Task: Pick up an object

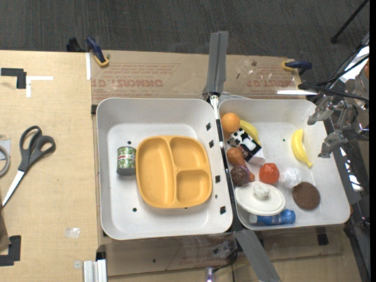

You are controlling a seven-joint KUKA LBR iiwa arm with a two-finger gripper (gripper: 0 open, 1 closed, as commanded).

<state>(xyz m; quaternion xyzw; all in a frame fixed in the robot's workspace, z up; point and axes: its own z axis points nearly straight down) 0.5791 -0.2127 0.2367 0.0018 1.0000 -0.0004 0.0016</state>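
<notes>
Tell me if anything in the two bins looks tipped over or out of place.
The small green can lies on its side in the left bin, touching the yellow divided plate. In the right bin, most items crowd against the left wall; nothing looks spilled or broken.

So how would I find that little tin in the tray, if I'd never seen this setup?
Start with the left white bin, the one holding the big yellow divided plate. Look just off the plate's left edge: a small can with a green label lies on its side on the bin floor. It is the only other thing in that bin, while the fruit and other items crowd the right bin.
</notes>
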